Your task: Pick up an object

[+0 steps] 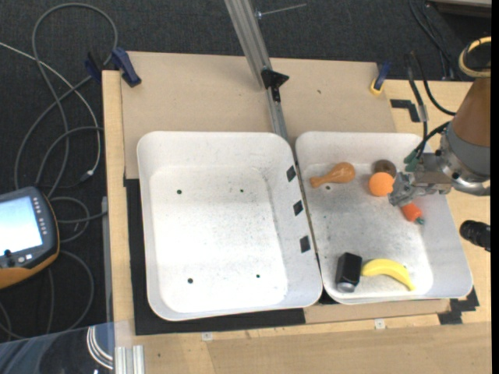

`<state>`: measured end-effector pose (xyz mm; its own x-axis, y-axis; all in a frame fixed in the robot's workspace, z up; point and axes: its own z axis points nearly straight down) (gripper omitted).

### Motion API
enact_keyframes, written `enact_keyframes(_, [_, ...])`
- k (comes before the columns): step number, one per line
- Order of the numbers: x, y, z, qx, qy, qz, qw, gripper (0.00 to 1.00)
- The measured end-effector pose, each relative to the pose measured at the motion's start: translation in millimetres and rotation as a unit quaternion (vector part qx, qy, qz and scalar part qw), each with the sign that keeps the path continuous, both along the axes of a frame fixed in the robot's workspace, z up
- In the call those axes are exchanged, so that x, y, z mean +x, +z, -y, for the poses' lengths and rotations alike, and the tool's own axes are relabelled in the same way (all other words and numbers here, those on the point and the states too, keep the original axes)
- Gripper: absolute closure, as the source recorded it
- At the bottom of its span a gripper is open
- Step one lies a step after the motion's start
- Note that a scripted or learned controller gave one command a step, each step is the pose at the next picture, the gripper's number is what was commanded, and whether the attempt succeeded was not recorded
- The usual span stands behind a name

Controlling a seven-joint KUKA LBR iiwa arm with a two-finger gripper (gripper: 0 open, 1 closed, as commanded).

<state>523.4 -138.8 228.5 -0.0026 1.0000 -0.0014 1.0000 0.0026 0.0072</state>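
Note:
The right bin point(374, 283) holds several objects. An orange ball point(381, 184) lies beside a brown round object point(383, 167) near the bin's back. A tan drumstick-shaped piece point(334, 175) lies to their left. A small red-orange carrot-like item point(412, 213) sits at the right side. A yellow banana point(387, 272) and a black box point(348, 271) lie at the front. My gripper point(405, 191) hovers at the bin's right side, just right of the orange ball and above the carrot-like item.
The left bin point(214, 224) stands next to the right one, with black clips on the shared rim. A metal pole point(249, 37) slants over the back of the bench. Blue clamps mark the bench corners. A pendant lies at far left.

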Motion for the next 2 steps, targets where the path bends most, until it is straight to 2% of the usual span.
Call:
enact_keyframes(1, [2, 42, 0, -0.0001, 0.000, 0.000, 1.0000, 1.00])
enact_keyframes(2, [7, 41, -61, 0.0022, 0.003, -0.004, 1.0000, 1.00])
